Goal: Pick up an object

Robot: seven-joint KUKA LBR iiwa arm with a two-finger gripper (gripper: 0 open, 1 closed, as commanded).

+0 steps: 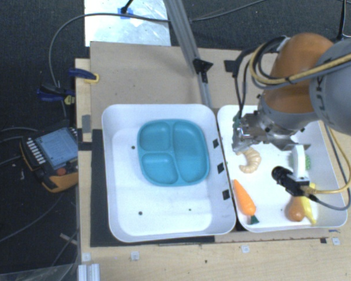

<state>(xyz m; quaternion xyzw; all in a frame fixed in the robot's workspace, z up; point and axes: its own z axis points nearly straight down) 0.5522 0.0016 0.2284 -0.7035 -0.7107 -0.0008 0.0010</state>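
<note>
Croissant (251, 160) partly under tool (242, 140), grip state unclear, wrist hiding bin (269, 218) corner

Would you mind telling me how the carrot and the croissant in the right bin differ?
The carrot is orange, straight and tapered, with a green end; the croissant is pale tan and curved. The carrot lies near the bin's front left edge; the croissant lies farther back, just below the gripper. Both rest in the right bin.

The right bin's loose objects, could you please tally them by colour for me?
Orange: 2, the carrot and a rounded piece
Cream: 1, the croissant-shaped piece
Black: 1, a handle-shaped object
Yellow: 1, a small piece
White and green: 1, a tube
Total: 6
</note>
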